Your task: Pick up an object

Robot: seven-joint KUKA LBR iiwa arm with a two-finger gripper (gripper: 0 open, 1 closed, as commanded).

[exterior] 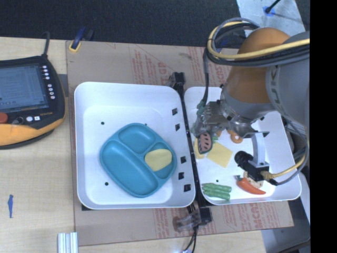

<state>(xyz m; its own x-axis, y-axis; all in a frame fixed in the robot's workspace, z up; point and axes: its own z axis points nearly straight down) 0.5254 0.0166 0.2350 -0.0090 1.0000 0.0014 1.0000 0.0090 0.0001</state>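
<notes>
The grey arm point(268, 83) reaches over the right bin point(281, 136), its tool point(208, 128) low by the left wall above a watermelon-slice toy point(205, 141); the grip cannot be told. Beside it lie a yellow cheese slice point(220, 154), green beans point(216, 190) and a red pepper point(250, 186).

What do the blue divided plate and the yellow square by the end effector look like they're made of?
Blue divided plate: likely moulded plastic, judging by its uniform colour, rounded compartment ridges and soft sheen. Yellow square: looks like a toy cheese slice, matte and flat with clean edges; plastic or foam, the view can't settle which.
</notes>
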